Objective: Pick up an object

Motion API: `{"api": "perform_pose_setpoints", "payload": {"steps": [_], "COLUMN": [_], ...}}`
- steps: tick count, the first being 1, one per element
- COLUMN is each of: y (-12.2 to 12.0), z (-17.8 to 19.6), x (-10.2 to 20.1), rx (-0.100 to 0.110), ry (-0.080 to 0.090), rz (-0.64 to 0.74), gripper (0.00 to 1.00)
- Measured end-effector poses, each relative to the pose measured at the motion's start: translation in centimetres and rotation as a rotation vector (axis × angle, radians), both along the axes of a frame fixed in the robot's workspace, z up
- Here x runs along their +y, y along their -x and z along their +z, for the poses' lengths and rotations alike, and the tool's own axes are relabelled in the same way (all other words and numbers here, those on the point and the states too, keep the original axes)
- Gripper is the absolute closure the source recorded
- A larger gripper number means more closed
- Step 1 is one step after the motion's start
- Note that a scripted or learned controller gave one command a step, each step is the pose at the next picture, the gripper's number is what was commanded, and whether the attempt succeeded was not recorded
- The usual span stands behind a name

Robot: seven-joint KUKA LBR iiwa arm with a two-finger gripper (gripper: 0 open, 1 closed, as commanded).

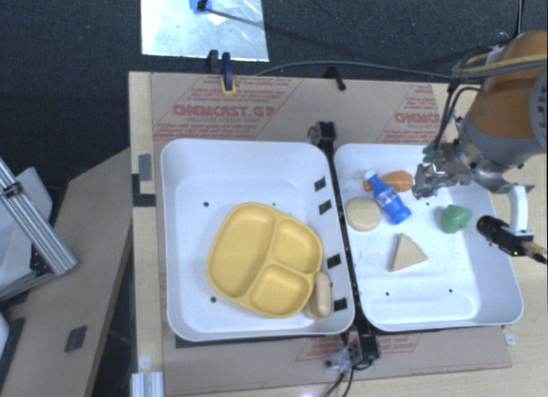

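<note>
One orange piece [397, 180] beside tool [425, 183]

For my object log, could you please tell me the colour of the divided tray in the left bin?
Yellow; the divided tray shows best in the camera view.

robotics lab | white bins [257, 154] on cardboard-covered bench [257, 104] | aluminium framing [34, 224]
</note>
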State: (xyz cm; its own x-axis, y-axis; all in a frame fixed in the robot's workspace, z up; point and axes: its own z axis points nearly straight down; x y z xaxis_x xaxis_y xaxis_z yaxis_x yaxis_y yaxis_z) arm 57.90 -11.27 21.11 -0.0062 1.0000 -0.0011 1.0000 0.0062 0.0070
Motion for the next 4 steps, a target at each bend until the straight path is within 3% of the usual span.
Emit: {"api": "perform_pose_setpoints", "payload": {"steps": [1,4], "y": [-0.1,0.9], "z": [3.0,1.3], "x": [0.0,16.2], "rx": [0.003,0.007], "ry": [0.000,-0.003], "rz": [-0.001,0.003], "gripper": [1.00,1.00]}}
